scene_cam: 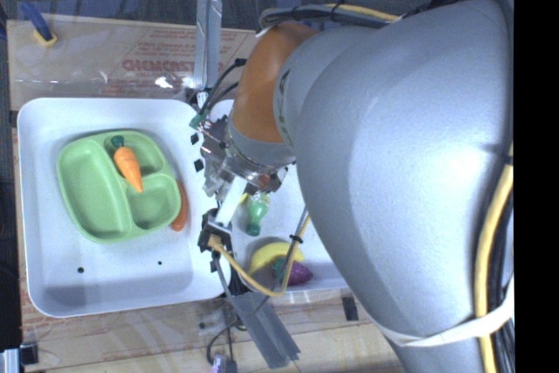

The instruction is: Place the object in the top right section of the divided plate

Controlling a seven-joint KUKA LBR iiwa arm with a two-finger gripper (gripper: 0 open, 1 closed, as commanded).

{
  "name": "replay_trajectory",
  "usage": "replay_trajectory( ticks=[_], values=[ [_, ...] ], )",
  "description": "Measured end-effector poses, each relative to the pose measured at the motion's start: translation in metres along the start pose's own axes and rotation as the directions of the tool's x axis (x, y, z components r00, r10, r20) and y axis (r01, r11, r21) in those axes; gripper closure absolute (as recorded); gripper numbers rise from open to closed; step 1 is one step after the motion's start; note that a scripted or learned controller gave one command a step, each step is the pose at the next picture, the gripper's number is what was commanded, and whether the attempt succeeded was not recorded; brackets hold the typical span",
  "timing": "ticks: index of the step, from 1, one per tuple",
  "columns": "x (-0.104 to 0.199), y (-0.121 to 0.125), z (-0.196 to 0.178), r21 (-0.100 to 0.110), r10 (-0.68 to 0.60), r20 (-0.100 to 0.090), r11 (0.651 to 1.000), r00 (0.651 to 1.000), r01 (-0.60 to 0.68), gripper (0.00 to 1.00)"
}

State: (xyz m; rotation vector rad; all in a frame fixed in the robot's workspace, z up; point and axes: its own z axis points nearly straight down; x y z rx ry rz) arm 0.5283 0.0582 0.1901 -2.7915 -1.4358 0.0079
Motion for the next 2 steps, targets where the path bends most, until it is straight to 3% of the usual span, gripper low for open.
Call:
replay_trajectory(
  ticks=[1, 2],
  values=[
    [0.056, -0.032, -0.014, -0.001, -0.144, 0.000, 0.990, 0.990, 0.144, 1.00],
    [0.011, -0.066, -0.015, 0.001, -0.092, 0.001, 0.996, 0.996, 0.092, 1.00]
  ],
)
